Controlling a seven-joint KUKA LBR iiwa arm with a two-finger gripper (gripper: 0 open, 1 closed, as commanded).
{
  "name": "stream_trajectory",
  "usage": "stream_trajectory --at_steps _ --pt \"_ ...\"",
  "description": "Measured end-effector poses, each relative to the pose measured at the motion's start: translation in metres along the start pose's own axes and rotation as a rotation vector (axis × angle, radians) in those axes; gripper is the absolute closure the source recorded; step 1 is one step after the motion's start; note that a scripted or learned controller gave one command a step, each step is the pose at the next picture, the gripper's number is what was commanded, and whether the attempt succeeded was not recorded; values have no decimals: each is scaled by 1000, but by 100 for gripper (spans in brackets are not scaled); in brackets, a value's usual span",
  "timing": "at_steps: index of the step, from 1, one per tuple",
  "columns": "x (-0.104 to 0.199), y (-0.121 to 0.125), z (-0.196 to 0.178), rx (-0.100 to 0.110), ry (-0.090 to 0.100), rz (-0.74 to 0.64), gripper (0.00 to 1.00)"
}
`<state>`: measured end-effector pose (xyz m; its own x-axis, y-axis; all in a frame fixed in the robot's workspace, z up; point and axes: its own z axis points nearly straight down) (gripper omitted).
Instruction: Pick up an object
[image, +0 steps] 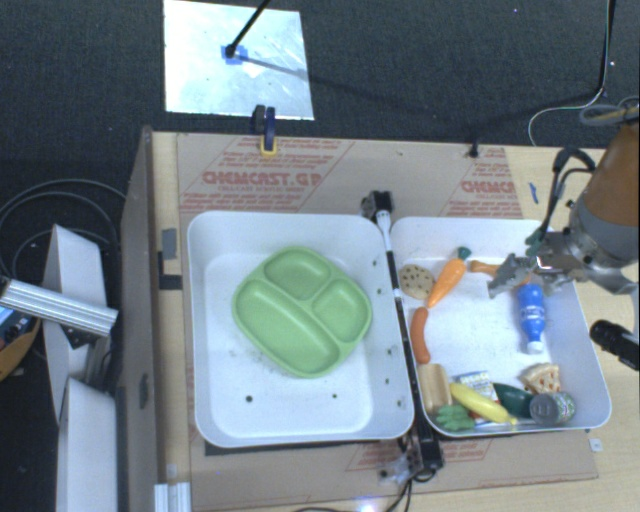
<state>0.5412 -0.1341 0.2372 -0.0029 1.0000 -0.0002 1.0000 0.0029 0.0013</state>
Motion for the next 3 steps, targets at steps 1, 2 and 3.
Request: stream_trajectory --at_steps 1,2,3 --pt "-77 16 73 2 -2 6 0" --pt "-52 103 135 -10 -6 -6 0" --pt "-66 42 153 4 0 4 0"
